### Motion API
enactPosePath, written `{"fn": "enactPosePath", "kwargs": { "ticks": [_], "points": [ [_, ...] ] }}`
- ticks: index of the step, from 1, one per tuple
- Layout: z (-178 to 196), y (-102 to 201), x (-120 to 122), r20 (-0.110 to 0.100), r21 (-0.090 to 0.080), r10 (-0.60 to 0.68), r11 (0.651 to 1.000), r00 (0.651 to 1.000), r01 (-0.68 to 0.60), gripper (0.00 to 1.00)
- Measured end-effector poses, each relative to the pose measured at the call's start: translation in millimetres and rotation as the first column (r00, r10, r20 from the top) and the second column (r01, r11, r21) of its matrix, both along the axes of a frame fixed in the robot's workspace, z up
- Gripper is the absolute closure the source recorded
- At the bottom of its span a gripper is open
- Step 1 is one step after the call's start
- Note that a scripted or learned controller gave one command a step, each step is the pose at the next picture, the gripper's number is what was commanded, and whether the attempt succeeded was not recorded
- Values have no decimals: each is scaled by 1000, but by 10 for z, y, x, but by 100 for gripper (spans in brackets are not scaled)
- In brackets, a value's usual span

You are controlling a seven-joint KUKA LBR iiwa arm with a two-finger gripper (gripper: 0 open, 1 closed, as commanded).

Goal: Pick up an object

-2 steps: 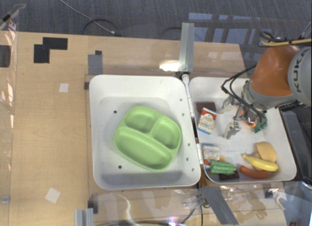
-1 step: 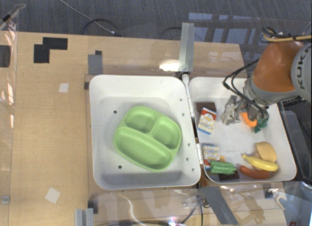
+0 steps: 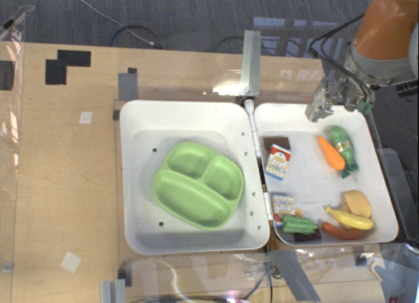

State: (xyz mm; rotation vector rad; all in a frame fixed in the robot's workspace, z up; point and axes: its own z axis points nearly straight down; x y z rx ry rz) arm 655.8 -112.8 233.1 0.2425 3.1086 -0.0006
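I'm hovering the gripper [image 3: 319,108] over the right bin's [image 3: 301,131] far edge; I cannot tell its opening, and it is carrying nothing that I can make out

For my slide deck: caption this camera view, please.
Tool poised over right bin of toy food; green divided plate in left bin.

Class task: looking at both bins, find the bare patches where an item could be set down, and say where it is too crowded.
Free: the left bin's floor around the green plate, widest along its far edge; and the right bin's middle, between the carton, the carrot and the banana. Crowded: the right bin's near edge, and its far corner under the tool.
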Motion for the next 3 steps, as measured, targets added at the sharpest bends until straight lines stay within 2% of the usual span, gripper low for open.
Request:
{"fn": "enactPosePath", "kwargs": {
  "ticks": [1, 2, 3],
  "points": [
    [-500, -777, -395, -17, -1, 232, 973, 972, -232, 100],
    [-1414, -119, -879, -10, -4, 374, 927, 927, -374, 100],
    [456, -321, -152, -3, -11, 392, 920, 920, -392, 100]
  ]
}}
